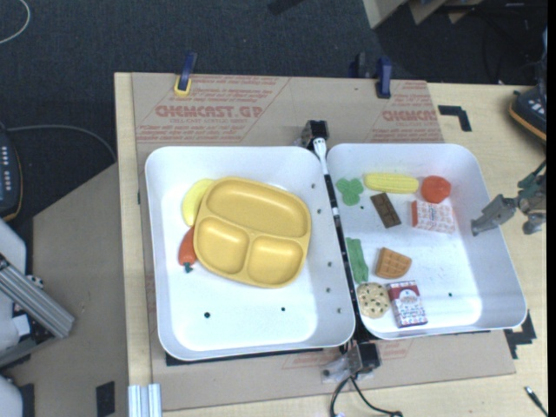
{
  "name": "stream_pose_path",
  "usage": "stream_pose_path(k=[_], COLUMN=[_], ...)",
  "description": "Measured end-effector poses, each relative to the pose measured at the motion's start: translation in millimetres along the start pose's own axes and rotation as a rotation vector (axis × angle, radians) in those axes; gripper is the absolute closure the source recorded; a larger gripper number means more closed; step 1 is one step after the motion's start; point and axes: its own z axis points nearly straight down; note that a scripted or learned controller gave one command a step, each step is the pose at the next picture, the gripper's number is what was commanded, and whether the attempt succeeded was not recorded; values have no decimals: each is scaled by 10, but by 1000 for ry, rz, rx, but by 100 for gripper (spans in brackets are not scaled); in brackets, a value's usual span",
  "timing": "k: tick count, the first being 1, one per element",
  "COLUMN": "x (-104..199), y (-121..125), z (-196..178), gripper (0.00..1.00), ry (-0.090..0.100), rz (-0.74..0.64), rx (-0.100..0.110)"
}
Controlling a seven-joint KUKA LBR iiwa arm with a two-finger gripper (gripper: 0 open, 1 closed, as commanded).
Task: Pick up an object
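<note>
The jaws [497,215] sit at the right edge of the right bin [486,259], above its rim, holding nothing; whether they stand wide or narrow I cannot tell. Inside that bin, a yellow corn cob [391,182] lies with its long axis left to right along the far wall, beside a red tomato [435,188]. A brown chocolate bar [386,209] slants nearby. A red-and-white packet [433,216], a waffle [393,262], a cookie [373,299] and a small red box [407,305] lie closer; their print is unreadable. The left bin [174,259] holds a yellow divided plate [251,231]. The surface [139,111] reads "CHEMCAST GP" in red.
</note>
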Motion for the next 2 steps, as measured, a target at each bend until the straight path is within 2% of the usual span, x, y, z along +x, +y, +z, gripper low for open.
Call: stream_pose_path(k=[1, 2], x=[3, -2], y=[22, -8], z=[-55, 578], gripper=[0, 0], ry=[-4, 0], rz=[-3, -3], rx=[-11, -4])
